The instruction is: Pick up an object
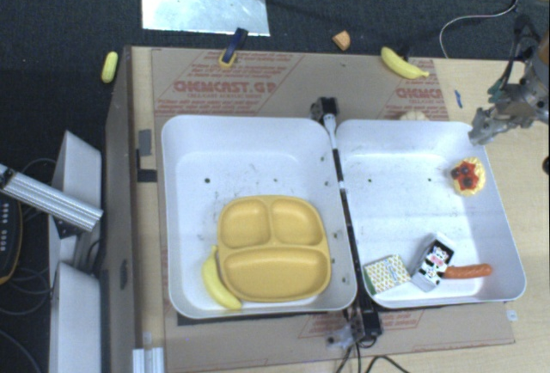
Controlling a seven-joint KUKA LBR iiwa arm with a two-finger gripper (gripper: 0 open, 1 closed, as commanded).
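In the camera view, the arm's tool (481, 129) hangs at the far right, over the upper right corner of the right bin (404, 148), close above its rim; from this angle it cannot be told whether it is apart or together, and nothing shows in its grip. Just below and left of it, near the right wall, lies a small yellow and red toy (468, 176), apart from the rest. Along the right bin's near edge sit three things in a row: a green and cream packet (386, 273), a little black and white carton (435, 263) tilted just beside it, and an orange sausage (467, 272) touching the carton and pointing at the right wall. The middle and far part of this bin's floor is bare white.

The left bin (189, 156) holds a yellow divided tray (273, 247) pushed toward its near edge, with a banana (218, 284) wedged against the tray's left corner. Its far half is open.

On the desk (284, 83) beyond the bins lies a second banana (402, 64), near the right bin's far rim.
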